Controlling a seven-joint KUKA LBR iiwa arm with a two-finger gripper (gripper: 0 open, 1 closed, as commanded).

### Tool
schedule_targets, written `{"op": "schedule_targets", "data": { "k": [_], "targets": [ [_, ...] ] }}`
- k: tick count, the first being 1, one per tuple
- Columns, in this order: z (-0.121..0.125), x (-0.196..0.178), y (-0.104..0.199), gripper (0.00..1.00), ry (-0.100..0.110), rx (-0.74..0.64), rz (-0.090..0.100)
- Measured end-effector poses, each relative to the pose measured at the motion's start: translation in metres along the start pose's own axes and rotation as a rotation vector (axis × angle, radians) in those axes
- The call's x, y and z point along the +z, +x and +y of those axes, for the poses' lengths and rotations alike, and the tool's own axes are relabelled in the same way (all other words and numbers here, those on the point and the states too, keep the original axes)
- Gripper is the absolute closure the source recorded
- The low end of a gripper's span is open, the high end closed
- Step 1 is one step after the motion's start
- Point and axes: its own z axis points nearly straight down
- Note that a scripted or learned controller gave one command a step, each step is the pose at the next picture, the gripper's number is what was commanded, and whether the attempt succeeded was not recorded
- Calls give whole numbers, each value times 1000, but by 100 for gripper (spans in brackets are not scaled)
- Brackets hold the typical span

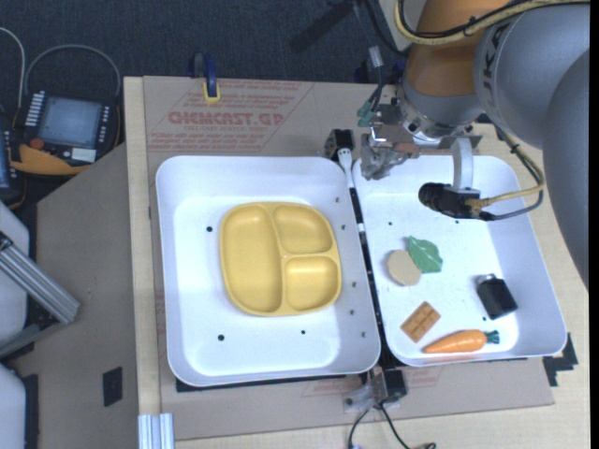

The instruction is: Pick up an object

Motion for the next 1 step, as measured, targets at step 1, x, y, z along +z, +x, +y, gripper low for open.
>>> {"op": "schedule_targets", "data": {
  "k": [1],
  "targets": [
    [1, -8, 62, 100, -5, -2, 1]
  ]
}}
